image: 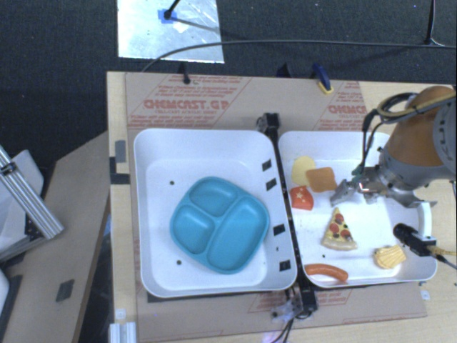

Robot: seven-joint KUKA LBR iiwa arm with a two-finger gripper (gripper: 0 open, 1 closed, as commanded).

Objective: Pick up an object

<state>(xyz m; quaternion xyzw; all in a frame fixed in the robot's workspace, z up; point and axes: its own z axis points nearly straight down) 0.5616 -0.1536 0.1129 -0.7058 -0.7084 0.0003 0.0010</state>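
One pizza slice [340, 230] below pincer [340, 194]

Dark carpet floor [57, 56], shiny metal sheet [170, 20] taped down, cardboard-topped bench [214, 95], aluminium rail [28, 199] at left.

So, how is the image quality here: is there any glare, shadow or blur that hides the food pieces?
Camera view: even, soft light; the bright metal sheet at the top shows glare; both white bins look a little washed out; the pizza slice and sausage stay clear; the hand looks slightly soft, so its fine detail is hard to read; shadows are faint.
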